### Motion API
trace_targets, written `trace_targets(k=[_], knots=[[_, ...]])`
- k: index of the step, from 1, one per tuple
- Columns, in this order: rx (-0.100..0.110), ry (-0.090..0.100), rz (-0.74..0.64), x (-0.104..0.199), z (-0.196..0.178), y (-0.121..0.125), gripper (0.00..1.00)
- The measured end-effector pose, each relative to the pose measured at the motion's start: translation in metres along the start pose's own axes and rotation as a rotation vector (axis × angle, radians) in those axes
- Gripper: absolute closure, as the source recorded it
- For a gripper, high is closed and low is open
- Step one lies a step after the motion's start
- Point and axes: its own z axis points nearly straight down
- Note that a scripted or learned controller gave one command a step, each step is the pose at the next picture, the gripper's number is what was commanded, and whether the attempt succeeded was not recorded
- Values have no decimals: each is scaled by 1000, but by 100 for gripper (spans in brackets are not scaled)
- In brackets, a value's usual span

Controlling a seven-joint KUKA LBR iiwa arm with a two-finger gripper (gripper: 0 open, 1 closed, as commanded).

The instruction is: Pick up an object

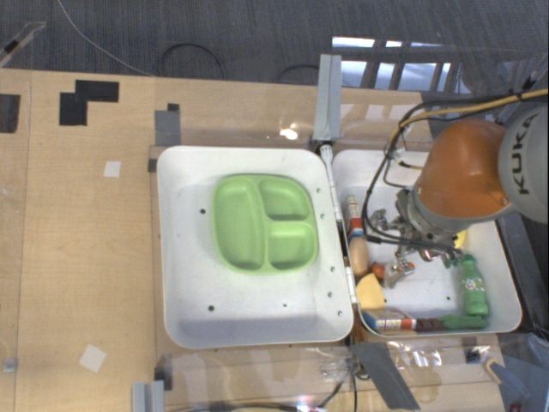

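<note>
step: descend to grasp | gripper (403, 269) low in right bin (506, 316), fingers' state untellable | advice: centre over yellow block (371, 293), avoid green bottle (471, 287)

One marking is legible: the white letters "KU", the start of a brand name cut off by the frame edge, printed on the grey arm housing (525, 157) beside the orange band (461, 172). The small bottles and tubes in the right shallow white bin (506, 312) carry labels, but their print is too small to read.
</note>
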Motion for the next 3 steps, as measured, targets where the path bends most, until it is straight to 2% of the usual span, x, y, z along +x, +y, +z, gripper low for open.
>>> trace_targets(k=[1, 2, 3], knots=[[-9, 9, -331, -59, -10, -35, 0], [-7, 4, -523, -53, 4, -91, 0], [-3, -10, -518, -59, -8, -89, 100]])
